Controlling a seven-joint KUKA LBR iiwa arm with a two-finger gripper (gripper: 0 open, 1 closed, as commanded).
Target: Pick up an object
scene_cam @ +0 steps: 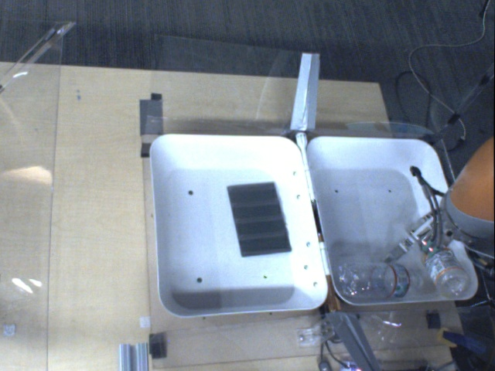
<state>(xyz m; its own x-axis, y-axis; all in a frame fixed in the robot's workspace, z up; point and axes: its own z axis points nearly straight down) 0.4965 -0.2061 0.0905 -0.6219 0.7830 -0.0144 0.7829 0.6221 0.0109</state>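
Clear bottles (375, 278) along right bin's (363, 168) near wall, hand (414, 238) just above them, grip unclear, dark ridged block (258, 219) in left bin (178, 207).

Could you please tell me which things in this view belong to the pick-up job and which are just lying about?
Job:
- gripper, low in the right bin
- clear cup lying near that bin's front wall
- clear bottle in its front right corner

Lying about:
- dark ridged pad in the left bin

Left bin (174, 207) open around dark slab (259, 219) — right bin's (363, 168) near corner crowded by clear bottles (402, 278).
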